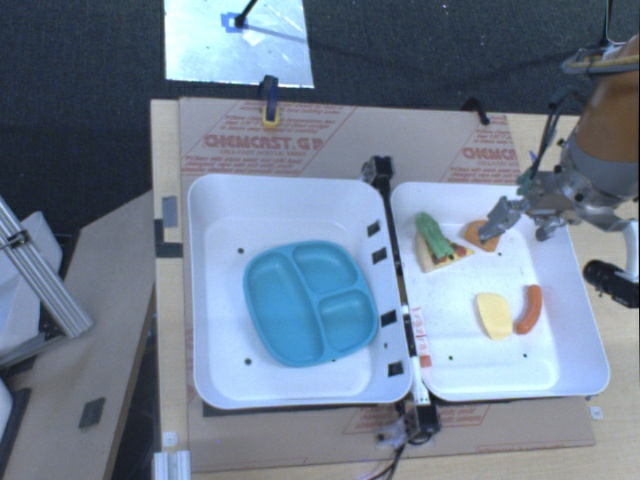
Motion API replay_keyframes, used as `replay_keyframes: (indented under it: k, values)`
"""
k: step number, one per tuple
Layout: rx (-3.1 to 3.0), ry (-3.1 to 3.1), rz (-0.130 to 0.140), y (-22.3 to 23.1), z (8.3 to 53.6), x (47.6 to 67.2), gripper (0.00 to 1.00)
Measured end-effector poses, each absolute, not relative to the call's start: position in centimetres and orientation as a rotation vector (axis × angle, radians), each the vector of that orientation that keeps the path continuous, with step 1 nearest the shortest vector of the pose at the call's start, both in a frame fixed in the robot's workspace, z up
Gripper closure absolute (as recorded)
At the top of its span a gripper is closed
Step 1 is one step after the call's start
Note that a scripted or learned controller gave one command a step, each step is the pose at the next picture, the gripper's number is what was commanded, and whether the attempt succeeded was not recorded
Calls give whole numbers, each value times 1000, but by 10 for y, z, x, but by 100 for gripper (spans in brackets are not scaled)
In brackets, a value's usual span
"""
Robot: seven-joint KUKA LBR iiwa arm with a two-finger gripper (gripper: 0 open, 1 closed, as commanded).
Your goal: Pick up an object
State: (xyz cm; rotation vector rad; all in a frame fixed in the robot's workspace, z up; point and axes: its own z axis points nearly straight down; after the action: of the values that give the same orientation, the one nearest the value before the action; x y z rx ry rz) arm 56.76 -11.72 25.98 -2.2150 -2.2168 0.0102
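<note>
The right bin (570, 268) holds several toy foods. A green piece lies on a tan slice (436, 244) near the bin's back left. Just to its right is a small orange piece (474, 232). A yellow wedge (493, 315) and a red-orange sausage (528, 309) lie side by side toward the front. My gripper (518, 228) hangs over the back of this bin, open, with nothing between its fingers. Its left finger (493, 224) reaches down to the orange piece's right edge.
A blue divided plate (305, 303) lies in the left bin (215, 218). Black clips (381, 258) line the seam between the bins. A yellow clamp (270, 106) grips the bench's back edge, a shiny metal sheet (235, 28) lies beyond, and an aluminium rail (35, 273) stands at far left.
</note>
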Motion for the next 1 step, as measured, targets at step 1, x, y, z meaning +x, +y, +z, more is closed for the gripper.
replay_keyframes:
  k: [1]
  values:
    - [-2219, -2226, -1, -117, 266, 570, 0]
